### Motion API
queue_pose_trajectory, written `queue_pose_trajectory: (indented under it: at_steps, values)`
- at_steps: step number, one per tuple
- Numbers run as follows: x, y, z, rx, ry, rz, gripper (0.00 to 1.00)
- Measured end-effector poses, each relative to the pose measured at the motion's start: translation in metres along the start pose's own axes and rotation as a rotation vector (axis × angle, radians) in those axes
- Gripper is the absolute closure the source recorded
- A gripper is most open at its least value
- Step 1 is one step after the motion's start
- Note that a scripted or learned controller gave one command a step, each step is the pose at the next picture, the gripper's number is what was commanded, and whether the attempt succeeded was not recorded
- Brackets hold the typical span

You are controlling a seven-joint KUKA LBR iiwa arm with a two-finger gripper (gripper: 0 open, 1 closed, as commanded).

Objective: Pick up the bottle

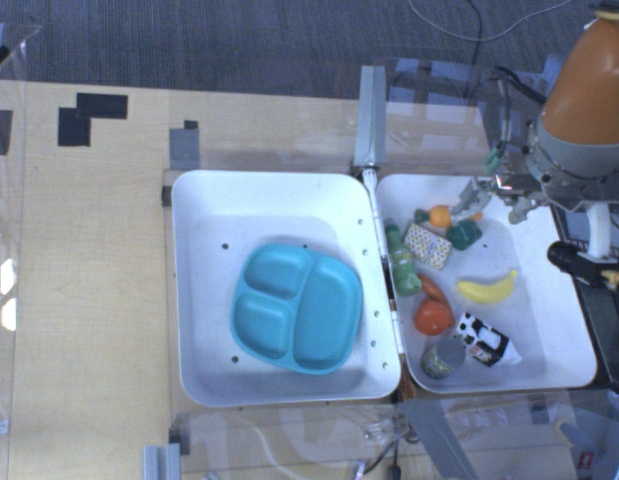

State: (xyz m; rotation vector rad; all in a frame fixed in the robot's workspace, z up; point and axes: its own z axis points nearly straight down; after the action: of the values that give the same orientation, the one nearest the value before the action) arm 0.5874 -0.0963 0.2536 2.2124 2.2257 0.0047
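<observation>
**Bottle at the divider, arm over the right bin's far edge**

Pale wooden bench [89, 298] carries two white bins side by side, with dark carpet beyond. Within the right bin [549, 353], a green bottle [400, 260] lies against the left wall, just beside the divider, its length running along that wall. Touching it on the right is a patterned packet [429, 245], with a small orange ball [440, 216] and a dark green piece [464, 234] just past that. Nearer the camera sit a carrot [430, 288], a red tomato [432, 317], a grey round thing [440, 360], a black-and-white cow [483, 340] and a banana [487, 288]. The gripper [499, 193] hovers over the bin's far side, apart from the bottle; whether its fingers are spread or together I cannot tell. In the left bin [204, 268] lies a blue tray [296, 308] with compartments.
</observation>
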Motion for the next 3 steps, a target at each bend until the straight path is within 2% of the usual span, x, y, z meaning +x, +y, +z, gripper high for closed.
queue_pose_trajectory:
  at_steps: [1, 2, 3]
  values:
    - [-0.003, 0.015, 0.142, -0.003, 0.000, 0.063, 0.00]
    - [-0.046, 0.087, 0.157, -0.014, 0.000, -0.154, 0.00]
    - [-0.045, 0.090, 0.142, -0.025, -0.003, -0.159, 1.00]
